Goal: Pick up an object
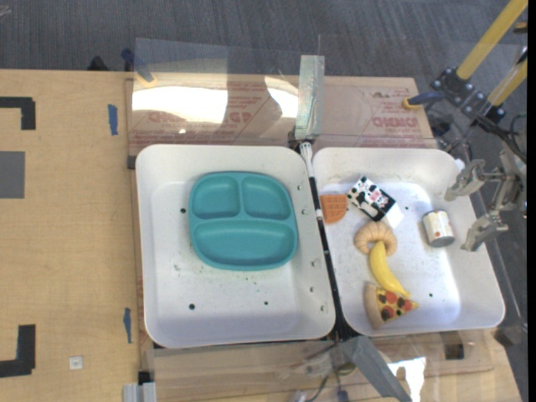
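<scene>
- The gripper (479, 203) is being held at the right bin's (435, 312) right rim; its finger state cannot be told.
- The small can (436, 228) is lying just left of it, nearest.

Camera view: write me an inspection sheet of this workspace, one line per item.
Surface: two shallow white bins side by side, left bin and right bin, on a wooden bench.
Job's things: in the right bin, a banana, a pizza slice toy at its lower end, a doughnut-like ring at its upper end, a black-and-white spotted block, an orange piece and a small white cylinder.
Clutter: a teal divided plate in the left bin.
Grippers: gripper at the right bin's right edge, over the rim; nothing between its fingers.
Cables: dark cables at right.
Surroundings: clear plastic sheet behind the bins; yellow bars top right.
</scene>
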